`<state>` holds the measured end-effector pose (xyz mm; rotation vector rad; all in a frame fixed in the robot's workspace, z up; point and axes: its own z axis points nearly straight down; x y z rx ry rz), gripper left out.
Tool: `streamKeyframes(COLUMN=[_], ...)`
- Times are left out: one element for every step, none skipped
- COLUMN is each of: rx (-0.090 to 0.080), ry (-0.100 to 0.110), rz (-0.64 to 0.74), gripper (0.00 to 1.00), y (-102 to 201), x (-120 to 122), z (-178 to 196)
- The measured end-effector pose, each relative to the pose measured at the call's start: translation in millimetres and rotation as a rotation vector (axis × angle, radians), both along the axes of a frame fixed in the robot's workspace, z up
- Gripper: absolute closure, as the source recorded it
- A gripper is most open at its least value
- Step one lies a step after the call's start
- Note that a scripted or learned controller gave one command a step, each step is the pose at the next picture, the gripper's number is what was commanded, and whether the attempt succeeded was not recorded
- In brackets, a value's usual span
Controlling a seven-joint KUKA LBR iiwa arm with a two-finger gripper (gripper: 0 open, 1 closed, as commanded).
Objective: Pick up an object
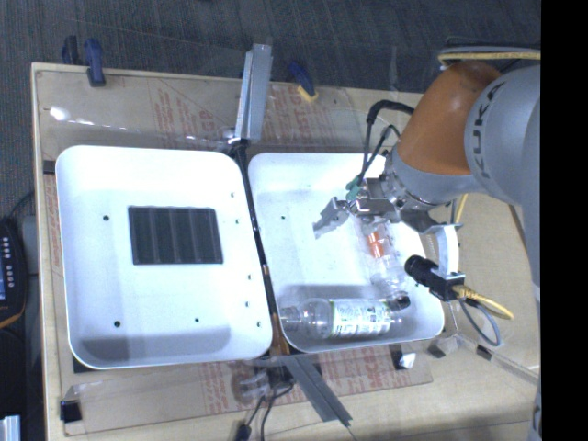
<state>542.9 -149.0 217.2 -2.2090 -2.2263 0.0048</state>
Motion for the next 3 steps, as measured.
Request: streamKeyframes(rx=[-0.003,-0.003,-0.003], ry=[-0.001,-0.004,-0.004], rz=[-0.105,-0.341,-0.201], gripper=[0.00,0.00,0.00], y=[25,36,-27], x=[16,29,13], z=[17,80,125])
